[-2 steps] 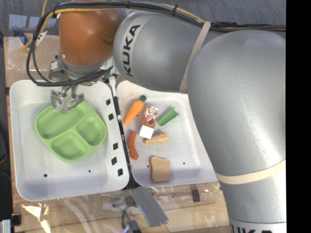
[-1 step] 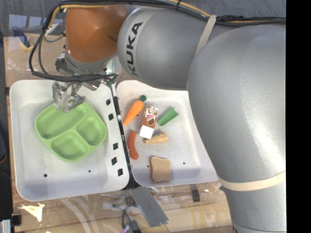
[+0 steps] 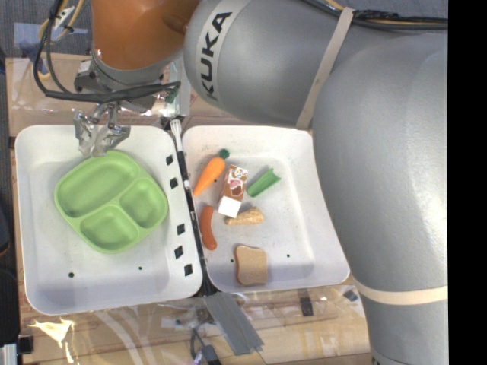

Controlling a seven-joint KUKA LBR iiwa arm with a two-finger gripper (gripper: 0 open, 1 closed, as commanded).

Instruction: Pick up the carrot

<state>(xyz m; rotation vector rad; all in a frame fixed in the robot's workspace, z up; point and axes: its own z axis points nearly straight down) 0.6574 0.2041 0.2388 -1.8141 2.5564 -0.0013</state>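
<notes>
The carrot (image 3: pixel 209 175) lies in the right bin (image 3: pixel 300 147), close to that bin's left wall, tilted so its green stalk end points up and to the right and its narrow tip points down and to the left; just below the carrot lies a reddish sausage (image 3: pixel 208 227), to the carrot's right stands a small brown packet (image 3: pixel 233 191) nearly touching its upper end, and further right of the carrot are a green piece (image 3: pixel 263 182), a pale bit (image 3: pixel 245 218) and, well below, a slice of bread (image 3: pixel 250 264); the gripper (image 3: pixel 97 134) hangs well to the left of the carrot, over the top edge of the left bin (image 3: pixel 38 204) and just above the green divided plate (image 3: pixel 111 201); nothing is seen between its fingers, and how far apart they stand I cannot tell; the carrot looks like a toy, likely light, stiff and rather smooth, so it may slip or roll; the thick middle, gripped across its width, seems the safest hold, away from the wall and the packet.
</notes>
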